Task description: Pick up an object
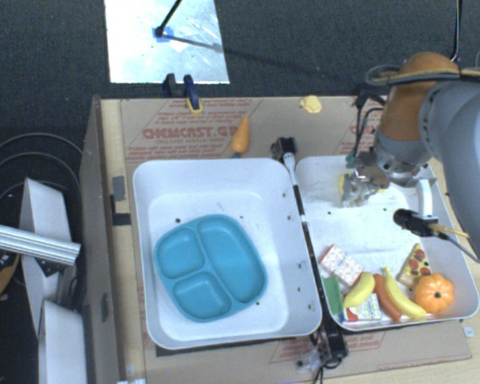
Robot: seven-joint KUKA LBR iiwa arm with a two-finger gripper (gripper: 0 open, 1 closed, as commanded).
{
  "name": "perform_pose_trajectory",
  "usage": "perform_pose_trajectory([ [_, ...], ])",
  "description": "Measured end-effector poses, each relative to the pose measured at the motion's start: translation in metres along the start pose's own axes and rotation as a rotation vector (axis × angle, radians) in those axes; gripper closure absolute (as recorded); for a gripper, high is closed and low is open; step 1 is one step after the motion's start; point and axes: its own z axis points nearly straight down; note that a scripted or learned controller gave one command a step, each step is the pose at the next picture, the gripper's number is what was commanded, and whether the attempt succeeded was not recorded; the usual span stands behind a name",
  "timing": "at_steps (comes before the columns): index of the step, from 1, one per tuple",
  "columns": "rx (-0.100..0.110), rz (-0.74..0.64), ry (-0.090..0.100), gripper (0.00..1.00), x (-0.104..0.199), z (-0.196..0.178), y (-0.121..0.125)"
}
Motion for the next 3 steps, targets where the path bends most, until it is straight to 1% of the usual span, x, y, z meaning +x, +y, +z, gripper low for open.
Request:
perform_pose_trajectory([
  [1,-0.063,0.0,-0.012,1.0,-0.072,0.001,-0.104],
  [2,-0.07,-0.007,-0.013,0.0,-0.068,0.001,-0.098],
  [3,-0.08,-0.017,-0.014,0.0,0.002,-0.096,-0.055],
])
